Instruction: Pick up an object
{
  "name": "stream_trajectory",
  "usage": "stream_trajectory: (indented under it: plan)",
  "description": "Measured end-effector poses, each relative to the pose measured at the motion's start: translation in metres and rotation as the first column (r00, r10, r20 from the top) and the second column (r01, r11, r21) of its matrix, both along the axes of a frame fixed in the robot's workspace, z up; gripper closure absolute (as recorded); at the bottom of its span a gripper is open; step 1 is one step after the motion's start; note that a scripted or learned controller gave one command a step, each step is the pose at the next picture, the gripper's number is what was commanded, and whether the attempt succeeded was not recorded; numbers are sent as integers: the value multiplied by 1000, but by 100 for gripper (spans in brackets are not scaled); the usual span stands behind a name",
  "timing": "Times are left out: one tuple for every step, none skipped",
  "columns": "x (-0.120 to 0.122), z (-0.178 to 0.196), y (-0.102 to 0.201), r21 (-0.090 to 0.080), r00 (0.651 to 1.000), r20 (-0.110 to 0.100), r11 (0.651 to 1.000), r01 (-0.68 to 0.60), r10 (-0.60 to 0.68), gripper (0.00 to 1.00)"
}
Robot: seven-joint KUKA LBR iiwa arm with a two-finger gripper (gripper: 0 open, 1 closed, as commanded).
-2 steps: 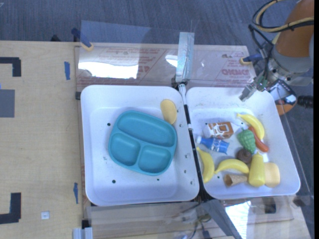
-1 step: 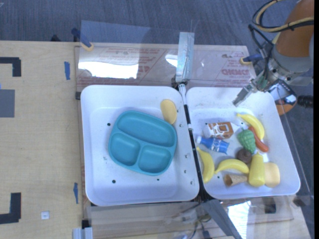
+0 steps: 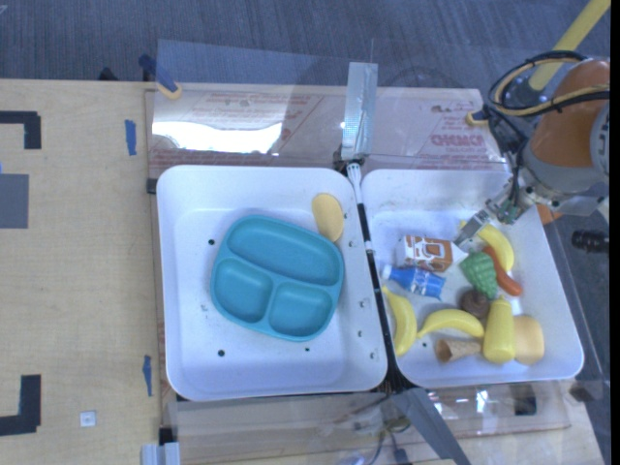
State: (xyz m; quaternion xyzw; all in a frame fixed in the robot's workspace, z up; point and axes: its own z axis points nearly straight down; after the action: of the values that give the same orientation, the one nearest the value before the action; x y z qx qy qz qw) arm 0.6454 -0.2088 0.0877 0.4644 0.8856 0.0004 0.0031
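The tool (image 3: pixel 484 223) hangs low over the right bin (image 3: pixel 567 332), at its far right part. Its tips sit right by a yellow banana toy (image 3: pixel 498 242), maybe touching it. It is too small to tell if the tool is wide or narrow. More toy food lies in that bin: a small carton (image 3: pixel 426 251), a green piece (image 3: pixel 478 269) and two more bananas (image 3: pixel 451 323). The left bin (image 3: pixel 184 356) holds a blue tray (image 3: pixel 277 276) and a yellow lemon (image 3: pixel 328 216).
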Motion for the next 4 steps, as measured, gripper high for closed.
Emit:
stream_trajectory:
  plan:
    - [2, 12, 1, -1, 1000, 7, 1000, 0, 0, 100]
    - [25, 110, 69, 3, 991, 7, 991, 133, -133, 100]
    - [23, 106, 67, 1, 991, -1, 991, 135, -135, 0]
    - [-3, 212, 74, -1, 1000, 11, 1000, 17, -17, 0]
